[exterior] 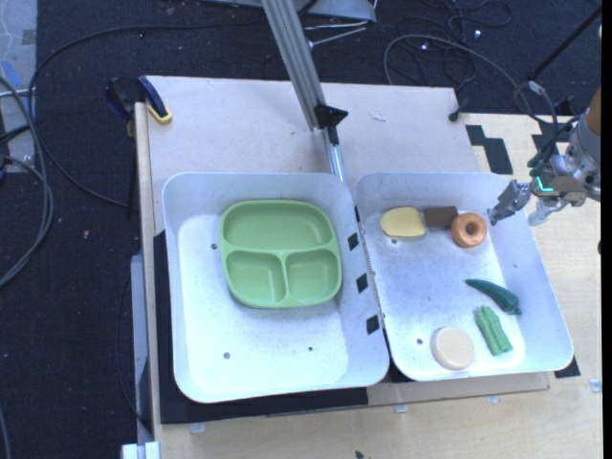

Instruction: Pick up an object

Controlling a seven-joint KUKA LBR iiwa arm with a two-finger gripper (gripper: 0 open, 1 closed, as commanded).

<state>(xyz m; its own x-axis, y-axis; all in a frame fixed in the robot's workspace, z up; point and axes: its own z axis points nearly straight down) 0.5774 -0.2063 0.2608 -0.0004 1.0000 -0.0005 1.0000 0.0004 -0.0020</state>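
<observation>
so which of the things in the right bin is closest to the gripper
The orange doughnut-shaped piece, at the bin's upper right, just left of the gripper. The yellow piece and brown block lie further left; the green ones and the cream disc sit lower.

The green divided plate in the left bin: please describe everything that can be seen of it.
The green divided plate is a pale green, rounded-square dish that looks like matte plastic. Raised ridges split it into three compartments: one wide section across the top and two smaller ones below. All three hold nothing. It lies flat and upright on the floor of the left bin, toward its upper right part, slightly rotated. Nothing else touches it.
</observation>
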